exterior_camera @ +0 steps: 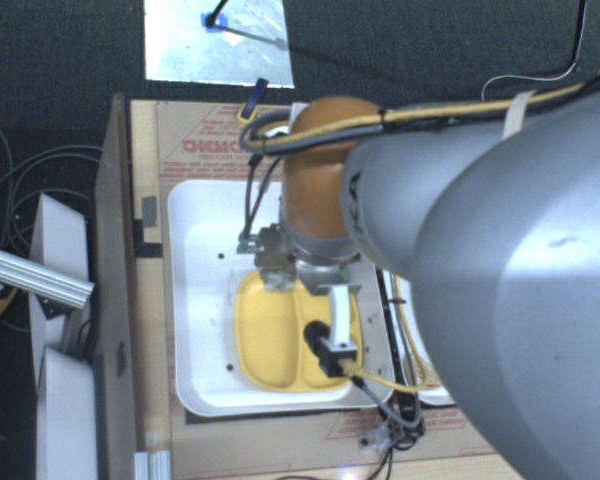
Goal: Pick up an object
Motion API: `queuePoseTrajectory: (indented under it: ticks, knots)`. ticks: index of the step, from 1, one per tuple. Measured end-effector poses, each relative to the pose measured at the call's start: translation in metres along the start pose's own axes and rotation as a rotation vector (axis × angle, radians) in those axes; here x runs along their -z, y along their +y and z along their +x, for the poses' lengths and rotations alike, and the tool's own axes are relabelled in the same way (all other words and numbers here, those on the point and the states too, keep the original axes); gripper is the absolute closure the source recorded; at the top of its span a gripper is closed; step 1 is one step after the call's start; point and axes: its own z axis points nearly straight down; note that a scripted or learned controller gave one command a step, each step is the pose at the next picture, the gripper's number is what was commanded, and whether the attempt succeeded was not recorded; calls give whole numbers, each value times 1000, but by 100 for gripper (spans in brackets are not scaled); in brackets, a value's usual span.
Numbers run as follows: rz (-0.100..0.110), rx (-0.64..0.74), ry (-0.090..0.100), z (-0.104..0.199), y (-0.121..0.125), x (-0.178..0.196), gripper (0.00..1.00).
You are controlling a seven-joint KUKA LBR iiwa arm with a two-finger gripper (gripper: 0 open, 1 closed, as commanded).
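Looking down at a slant on a table (205, 138) lined with brown cardboard that bears red lettering. A shallow white bin (188, 268) sits mid-view. A sliver of a second white bin (435, 396) shows to its right, mostly hidden by the robot. A large grey arm (500, 268) comes in from the right and covers much of the view, with an orange band (320, 168) above its wrist. The tool (278, 268) points down into the left bin, at the far edge of a big yellow object (265, 338). The wrist hides the tool from above, so I cannot tell whether it is open or closed. The yellow object, smooth and two-lobed like a divided dish, lies flat on the bin's floor toward its near right corner. Two small dark specks (221, 257) dot the white floor beside it. Beyond the table, a shiny silver sheet (215, 28) lies on dark flooring.
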Motion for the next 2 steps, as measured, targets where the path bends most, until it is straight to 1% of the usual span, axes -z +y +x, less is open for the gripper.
queuePoseTrajectory:
  ticks: [1,2]
  knots:
    - [-5,-3,2,33,-35,64,100]
    - [-5,-7,-2,36,4,57,100]
